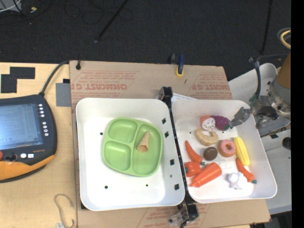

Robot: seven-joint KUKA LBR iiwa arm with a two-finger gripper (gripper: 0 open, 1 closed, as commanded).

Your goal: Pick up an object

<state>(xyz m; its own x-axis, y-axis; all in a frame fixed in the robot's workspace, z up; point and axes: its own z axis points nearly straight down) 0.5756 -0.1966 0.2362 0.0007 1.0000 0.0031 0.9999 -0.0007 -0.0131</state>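
Observation:
The right bin holds several toy foods: a purple piece, a red-and-white round piece, a tan bread piece, a pink donut, a brown ball, a yellow corn cob, a large orange carrot, a small carrot and a pale lilac piece. My gripper reaches in over the bin's upper right part, just right of the purple piece. Nothing is seen held in it.
The left bin carries a green divided plate with a tan cone on it. A red chili lies near the divider between the bins. A teach pendant rests at the far left of the bench.

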